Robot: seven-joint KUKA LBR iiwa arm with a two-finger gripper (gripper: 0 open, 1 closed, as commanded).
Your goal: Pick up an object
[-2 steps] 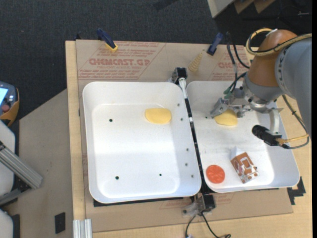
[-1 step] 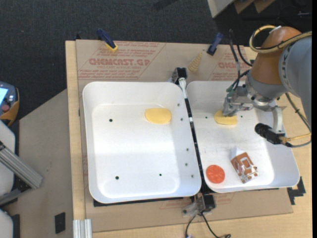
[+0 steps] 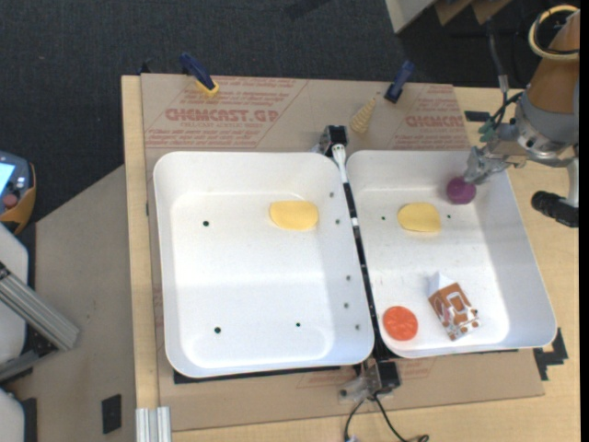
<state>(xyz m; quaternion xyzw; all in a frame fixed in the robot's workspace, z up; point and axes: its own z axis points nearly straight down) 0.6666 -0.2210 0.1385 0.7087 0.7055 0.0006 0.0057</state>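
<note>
The tabletop (image 3: 83,247) is taken in first, its cardboard sheet (image 3: 276,109) clamped along the upper edge. Two white bins are seen side by side. In the left bin (image 3: 184,247) a single yellow piece (image 3: 294,215) is found, above centre. The right bin (image 3: 515,247) is the busier one: a second yellow piece (image 3: 419,217) near its upper middle, a brown and white packet (image 3: 452,308) lower right, an orange disc (image 3: 399,322) at the lower left corner, and a purple ball (image 3: 460,190) near the upper right.

The arm (image 3: 552,81) is brought in from the upper right of the frame, and the tool (image 3: 479,168) is poised right at the ball, just above and to its right. Whether the tool is spread or pressed together cannot be told from here, and the ball cannot be said to be held.

The step in hand is judged to be the approach or the close on the ball. Next, a firm close around it is called for, then a straight lift, since a round thing may well be squeezed out sideways.
</note>
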